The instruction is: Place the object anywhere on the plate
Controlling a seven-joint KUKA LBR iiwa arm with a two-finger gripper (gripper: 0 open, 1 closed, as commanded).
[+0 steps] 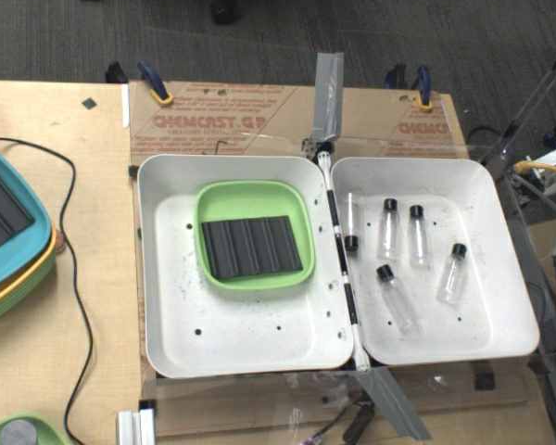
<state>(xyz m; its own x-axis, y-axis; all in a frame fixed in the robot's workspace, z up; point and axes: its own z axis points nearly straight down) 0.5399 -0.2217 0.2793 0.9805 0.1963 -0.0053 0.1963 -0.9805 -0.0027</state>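
We see a green plate [256, 235] holding a ribbed black slab [252, 247] in the left bin [167, 323]. Five clear, black-capped vials [387, 227] lie scattered in the right bin [500, 323]. We cannot tell the hand's state.

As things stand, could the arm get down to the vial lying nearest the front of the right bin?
Probably yes. That vial lies flat and apart from the other vials, with bare bin floor around it and nothing above it. The right bin is shallow, so its walls should not block a descent.
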